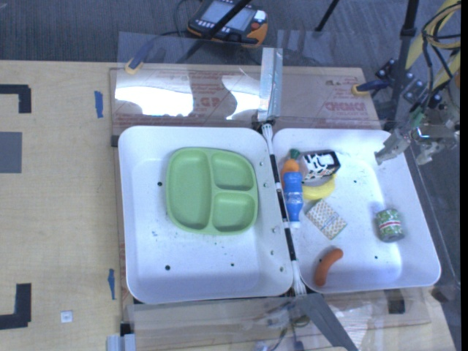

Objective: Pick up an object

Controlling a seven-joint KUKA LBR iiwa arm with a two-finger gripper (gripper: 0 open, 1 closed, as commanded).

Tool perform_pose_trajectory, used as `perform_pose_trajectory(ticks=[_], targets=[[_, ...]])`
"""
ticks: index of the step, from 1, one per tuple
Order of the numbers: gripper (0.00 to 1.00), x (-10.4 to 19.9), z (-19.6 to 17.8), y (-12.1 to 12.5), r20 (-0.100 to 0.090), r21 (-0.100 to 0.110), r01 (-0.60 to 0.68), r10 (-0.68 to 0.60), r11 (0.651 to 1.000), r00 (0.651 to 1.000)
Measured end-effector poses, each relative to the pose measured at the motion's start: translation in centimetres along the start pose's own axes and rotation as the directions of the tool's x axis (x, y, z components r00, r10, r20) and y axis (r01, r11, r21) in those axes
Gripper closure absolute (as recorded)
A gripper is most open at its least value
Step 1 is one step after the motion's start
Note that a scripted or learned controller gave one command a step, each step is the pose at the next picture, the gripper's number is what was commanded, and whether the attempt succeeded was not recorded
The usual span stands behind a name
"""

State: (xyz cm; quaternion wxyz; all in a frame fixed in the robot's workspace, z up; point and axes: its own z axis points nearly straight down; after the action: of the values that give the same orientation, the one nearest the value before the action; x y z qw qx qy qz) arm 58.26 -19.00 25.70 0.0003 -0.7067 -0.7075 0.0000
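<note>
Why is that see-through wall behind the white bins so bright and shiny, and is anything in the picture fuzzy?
In the camera view, the clear panel behind the left bin mirrors overhead light, leaving white glare streaks. The green plate and the blue bottle look fairly sharp with soft shadows. The gripper at the right bin edge looks slightly blurred.

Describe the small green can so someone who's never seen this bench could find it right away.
Look at the right bin of the two white bins. The can sits alone near that bin's right wall, well apart from the cluster of the blue bottle, banana and patterned packet by the left wall. It is the only green, short, cylindrical thing in that bin.
</note>
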Motion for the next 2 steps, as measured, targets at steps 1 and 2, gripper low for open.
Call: perform_pose_trajectory(ticks=[1, 2], targets=[[0.00, 5.2, 9.8, 2.2, 0.000, 0.000, 0.032, -0.032, 0.999, 0.999], [0.00, 8.9, 17.1, 3.6, 0.001, -0.004, 0.129, -0.129, 0.992, 0.992]])
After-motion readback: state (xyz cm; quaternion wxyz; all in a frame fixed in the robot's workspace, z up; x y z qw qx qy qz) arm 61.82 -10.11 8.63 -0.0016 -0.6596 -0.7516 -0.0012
